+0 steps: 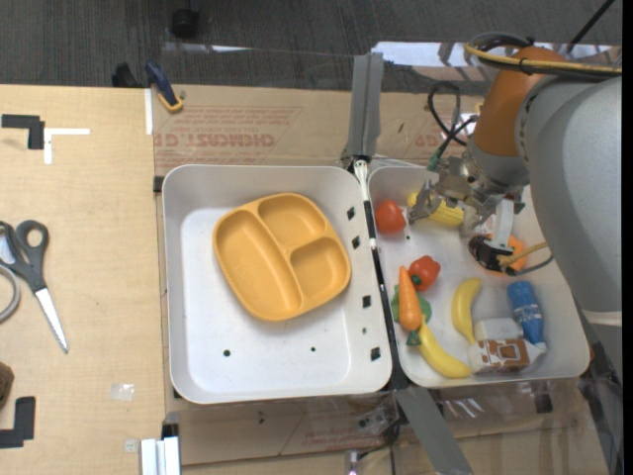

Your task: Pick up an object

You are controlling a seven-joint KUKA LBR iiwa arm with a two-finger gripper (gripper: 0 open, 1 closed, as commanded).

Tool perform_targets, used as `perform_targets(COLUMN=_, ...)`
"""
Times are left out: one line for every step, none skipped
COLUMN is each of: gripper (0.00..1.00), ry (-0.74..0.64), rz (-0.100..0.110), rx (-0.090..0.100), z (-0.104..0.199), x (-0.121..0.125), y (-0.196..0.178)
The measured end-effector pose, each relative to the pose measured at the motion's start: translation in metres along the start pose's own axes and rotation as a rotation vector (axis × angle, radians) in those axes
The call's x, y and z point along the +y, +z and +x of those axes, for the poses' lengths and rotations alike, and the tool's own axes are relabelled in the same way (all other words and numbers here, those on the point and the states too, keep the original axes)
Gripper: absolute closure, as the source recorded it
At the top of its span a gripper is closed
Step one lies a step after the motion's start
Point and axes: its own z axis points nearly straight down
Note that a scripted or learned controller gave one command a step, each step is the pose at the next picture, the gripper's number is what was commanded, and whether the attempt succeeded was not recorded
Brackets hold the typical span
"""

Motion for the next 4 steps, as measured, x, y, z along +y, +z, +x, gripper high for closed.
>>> perform_targets(gripper=0.0, ry=0.178, rz=0.007, rx=-0.005, z=0.013, x=-0.007, y=0.003)
perform_targets(gripper=1.0, ry=0.173, rz=-0.007, rx=-0.006, z=0.015, x=-0.004, y=-0.008)
perform_targets(gripper=0.0, ry=0.174, rz=-0.006, rx=-0.006, z=0.015, x=-0.004, y=-0.008)
perform_targets(gripper=1.0, ry=0.17, rz=-0.005, rx=-0.008, z=0.015, x=-0.005, y=-0.017)
